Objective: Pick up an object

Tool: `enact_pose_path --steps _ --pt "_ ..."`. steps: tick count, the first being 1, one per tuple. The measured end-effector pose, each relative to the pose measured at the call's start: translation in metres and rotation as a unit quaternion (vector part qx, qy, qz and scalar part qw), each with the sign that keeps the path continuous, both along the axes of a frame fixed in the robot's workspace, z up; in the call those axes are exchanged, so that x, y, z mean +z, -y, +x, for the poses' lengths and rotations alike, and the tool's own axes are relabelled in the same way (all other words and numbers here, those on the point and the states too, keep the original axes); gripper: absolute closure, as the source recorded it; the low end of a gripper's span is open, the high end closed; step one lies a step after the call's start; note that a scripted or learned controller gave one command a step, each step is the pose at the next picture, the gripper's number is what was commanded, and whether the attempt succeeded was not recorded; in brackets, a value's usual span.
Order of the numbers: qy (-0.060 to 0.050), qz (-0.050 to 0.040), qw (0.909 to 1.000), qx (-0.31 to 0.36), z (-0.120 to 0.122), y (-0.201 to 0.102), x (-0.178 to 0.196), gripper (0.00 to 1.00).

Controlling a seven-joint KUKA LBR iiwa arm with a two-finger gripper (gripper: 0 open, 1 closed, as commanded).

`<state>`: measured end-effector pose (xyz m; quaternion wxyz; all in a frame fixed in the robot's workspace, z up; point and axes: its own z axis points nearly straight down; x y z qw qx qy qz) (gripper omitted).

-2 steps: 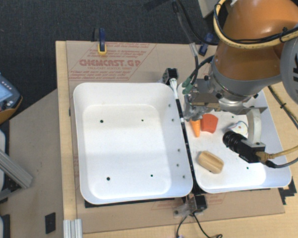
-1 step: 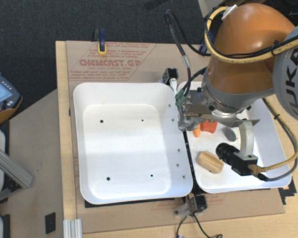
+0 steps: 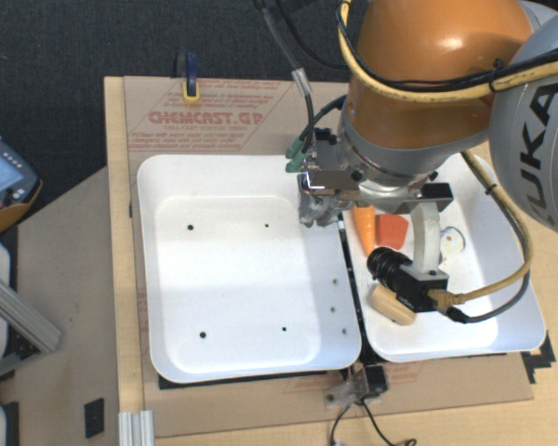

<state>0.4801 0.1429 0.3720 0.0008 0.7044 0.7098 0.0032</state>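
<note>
Nearest, in the lower middle of the frame, a tan rounded piece (image 3: 394,308) lies in the right bin (image 3: 474,328), near that bin's left wall. Just beyond it, toward the centre, an orange wedge (image 3: 364,232) and a red-orange block (image 3: 392,229) lie side by side, with a small white round thing (image 3: 452,242) to their right. The gripper (image 3: 316,206) hangs over the seam between the right bin and the left bin (image 3: 232,282), holding nothing that can be seen; whether it is open or closed cannot be told. Farther up, a blue clamp (image 3: 190,75) pins the printed cardboard sheet (image 3: 214,114).
</note>
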Motion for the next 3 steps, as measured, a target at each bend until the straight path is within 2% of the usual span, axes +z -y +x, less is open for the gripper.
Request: enact_pose_path --steps 1,2,3 --pt "-0.006 -0.0022 1.0 -0.003 -0.001 -0.01 -0.033 1.0" --pt "0.0 -0.0001 1.0 -0.002 0.005 -0.043 0.014 1.0" --pt "-0.002 -0.0016 1.0 -0.003 0.005 -0.041 0.022 1.0"
